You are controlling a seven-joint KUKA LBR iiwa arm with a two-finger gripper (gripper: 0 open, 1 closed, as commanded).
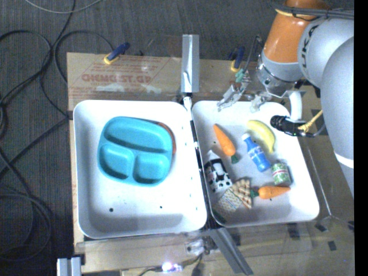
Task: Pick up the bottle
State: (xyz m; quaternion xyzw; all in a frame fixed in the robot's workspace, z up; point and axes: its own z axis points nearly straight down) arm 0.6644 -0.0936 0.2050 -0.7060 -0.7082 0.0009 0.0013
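In the camera view, the grey arm with its orange band [286, 34] is reaching in from the right and hanging its claw [242, 98] over the far rim of the right bin [310, 203]. The two fingers [228, 99] are standing spread apart, with nothing sitting between them.

The blue bottle [255, 152] is lying on its side in the right bin, below the claw and slightly to its right, well apart from the fingertips. A yellow banana [263, 133] is lying just beside the bottle's upper end, nearer the claw. An orange carrot [224, 140] is lying almost straight below the claw, to the left of the bottle. A small green can [280, 173] is sitting past the bottle's lower end, farther from the claw. A second carrot [272, 192] is lying beyond that, near the bin's front. A black-and-white carton [217, 175] and a waffle-patterned piece [236, 196] are sitting toward the front left corner of that bin, far below the claw.

To the claw's left and lower, the left bin [86, 211] is holding a blue divided tray [137, 149]. A silver bar [190, 65] is standing between the bins at the far edge, just left of the claw. Two blue clamps [117, 52] are gripping the cardboard sheet [123, 76] behind the bins.
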